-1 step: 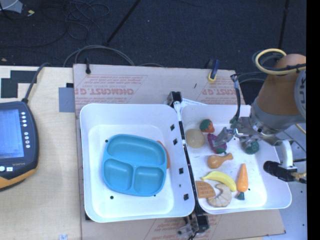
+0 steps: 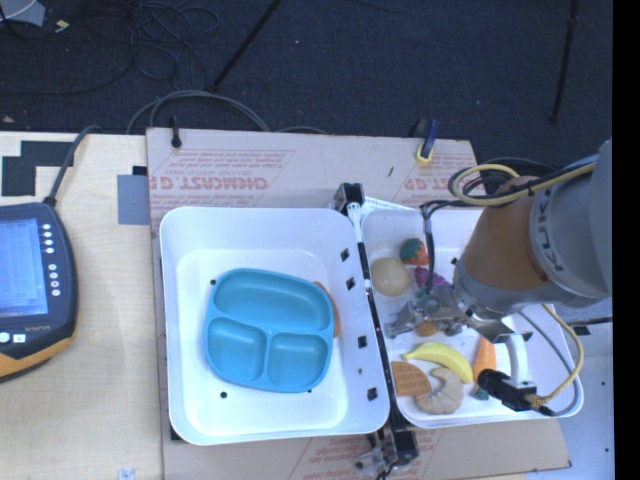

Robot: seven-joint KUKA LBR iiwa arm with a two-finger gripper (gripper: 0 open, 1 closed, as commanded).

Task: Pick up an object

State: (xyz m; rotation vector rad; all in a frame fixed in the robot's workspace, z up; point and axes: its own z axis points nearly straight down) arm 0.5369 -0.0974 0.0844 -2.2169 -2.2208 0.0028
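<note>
A blue tray (image 2: 270,330) lies in the left bin (image 2: 190,258). In the right bin (image 2: 455,420) the gripper (image 2: 425,318) hangs low among small items — a pale ball (image 2: 390,277) beside it, a banana (image 2: 443,358) just below. Its grasp: cannot tell.

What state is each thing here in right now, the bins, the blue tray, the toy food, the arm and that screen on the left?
Left bin: holds the blue tray.
Blue tray: flat, right way up.
Right bin: holds toy food.
Banana: lying loose, just below the gripper.
Carrot: lying loose.
Arm: reaching into the right bin.
Gripper: low among the food; grip unclear.
Screen: lit.
</note>
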